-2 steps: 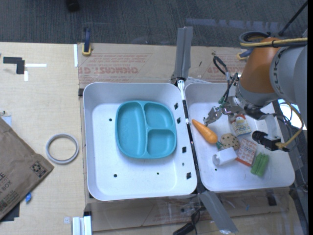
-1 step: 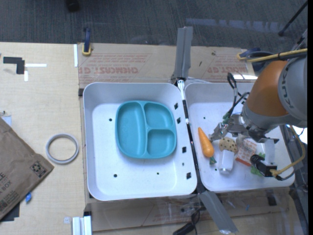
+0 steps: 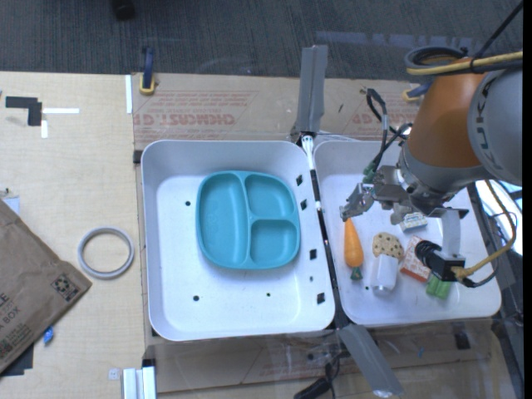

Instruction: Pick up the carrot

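The orange carrot (image 3: 353, 245) lies lengthwise near the left wall of the right bin (image 3: 482, 306), with its thin end pointing toward the front. My gripper (image 3: 358, 204) hangs just behind the carrot's far end and a little above it. It is open, with nothing between its fingers. The grey arm with its orange band (image 3: 445, 115) reaches in from the upper right and hides the back of the right bin.
Beside the carrot are a speckled round cookie (image 3: 386, 243), a white cup (image 3: 382, 274), a red packet (image 3: 413, 261) and a green piece (image 3: 438, 288). A blue divided plate (image 3: 248, 220) sits in the left bin (image 3: 166, 306). A tape ring (image 3: 105, 250) lies on the bench.
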Action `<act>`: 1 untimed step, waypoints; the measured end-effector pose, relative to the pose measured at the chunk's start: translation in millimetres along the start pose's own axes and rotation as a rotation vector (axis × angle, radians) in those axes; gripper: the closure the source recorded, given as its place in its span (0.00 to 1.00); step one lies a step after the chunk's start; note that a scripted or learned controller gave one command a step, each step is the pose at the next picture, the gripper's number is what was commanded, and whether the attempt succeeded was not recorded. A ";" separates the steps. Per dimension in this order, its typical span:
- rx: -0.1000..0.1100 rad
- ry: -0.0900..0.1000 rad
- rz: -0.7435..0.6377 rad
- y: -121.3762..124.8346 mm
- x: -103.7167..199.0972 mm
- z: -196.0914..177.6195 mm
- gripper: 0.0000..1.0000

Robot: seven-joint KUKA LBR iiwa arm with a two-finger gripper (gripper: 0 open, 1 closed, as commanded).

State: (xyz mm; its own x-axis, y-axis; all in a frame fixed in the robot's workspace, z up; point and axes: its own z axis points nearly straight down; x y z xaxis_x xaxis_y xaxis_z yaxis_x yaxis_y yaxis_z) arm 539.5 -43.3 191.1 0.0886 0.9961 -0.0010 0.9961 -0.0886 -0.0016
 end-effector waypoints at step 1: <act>0.000 0.000 0.013 7.9 -57.5 77.8 0.00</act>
State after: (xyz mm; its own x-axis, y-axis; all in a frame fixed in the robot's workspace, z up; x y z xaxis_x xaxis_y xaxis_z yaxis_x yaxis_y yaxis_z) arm 542.1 -101.3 113.3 0.1014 0.9948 -0.0010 0.9948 -0.1014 -0.0019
